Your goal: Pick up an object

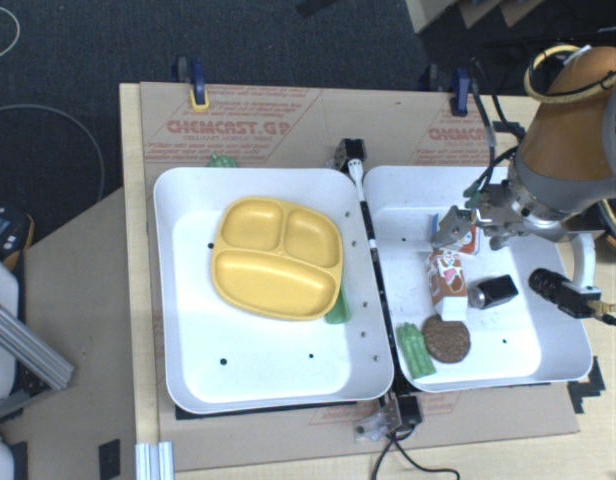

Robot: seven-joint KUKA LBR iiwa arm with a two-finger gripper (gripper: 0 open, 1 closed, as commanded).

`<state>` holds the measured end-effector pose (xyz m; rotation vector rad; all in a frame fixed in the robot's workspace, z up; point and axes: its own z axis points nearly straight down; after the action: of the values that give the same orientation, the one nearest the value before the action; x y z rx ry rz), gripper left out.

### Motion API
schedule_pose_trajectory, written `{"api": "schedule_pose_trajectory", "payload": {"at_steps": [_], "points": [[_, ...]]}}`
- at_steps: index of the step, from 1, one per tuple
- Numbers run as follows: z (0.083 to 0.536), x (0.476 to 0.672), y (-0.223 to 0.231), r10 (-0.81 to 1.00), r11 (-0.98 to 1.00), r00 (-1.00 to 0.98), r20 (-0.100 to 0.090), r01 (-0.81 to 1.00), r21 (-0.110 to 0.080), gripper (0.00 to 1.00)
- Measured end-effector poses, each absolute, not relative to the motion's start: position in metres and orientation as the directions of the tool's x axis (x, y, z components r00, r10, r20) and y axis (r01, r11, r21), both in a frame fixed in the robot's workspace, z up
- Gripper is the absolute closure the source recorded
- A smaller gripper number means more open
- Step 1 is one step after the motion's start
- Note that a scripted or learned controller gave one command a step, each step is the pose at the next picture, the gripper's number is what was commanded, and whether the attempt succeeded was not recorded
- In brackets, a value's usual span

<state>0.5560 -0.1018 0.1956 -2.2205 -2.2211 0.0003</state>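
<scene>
Reaching in from the right side, the grey arm [568, 118] with its orange band hangs over the right bin [558, 353], and its gripper [458, 230] is low above the far part of this bin. If the gripper is open or closed, I cannot tell from this angle. Just beside the gripper, toward the near side, lies a red and white packet [448, 271]; its far end seems to be directly at the gripper, but I cannot see whether it is touched. To the right of the packet there is a small black block [493, 291], close to it but apart. On the near side of the packet lies a round brown cookie [447, 340], with a small white piece [451, 308] between the two. A green ridged piece [415, 349] lies left of the cookie, touching it or almost, next to the left wall of the right bin. Further left of the packet, across the edge where both bins meet, is the left bin [188, 298]. It holds a yellow divided plate [278, 258] with three compartments, and a small green thing [337, 308] shows from under the plate's right edge. Both bins stand on a brown board [138, 218], held by blue clamps [197, 80] at its far edge.
</scene>
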Motion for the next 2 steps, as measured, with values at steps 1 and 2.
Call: {"api": "schedule_pose_trajectory", "payload": {"at_steps": [1, 2], "points": [[0.079, 0.522, -0.111, 1.0, -0.003, 0.003, 0.003, 1.0, -0.008, 0.0], [0.095, 0.525, -0.111, 1.0, -0.002, 0.002, 0.0, 1.0, 0.002, 1.0]]}}
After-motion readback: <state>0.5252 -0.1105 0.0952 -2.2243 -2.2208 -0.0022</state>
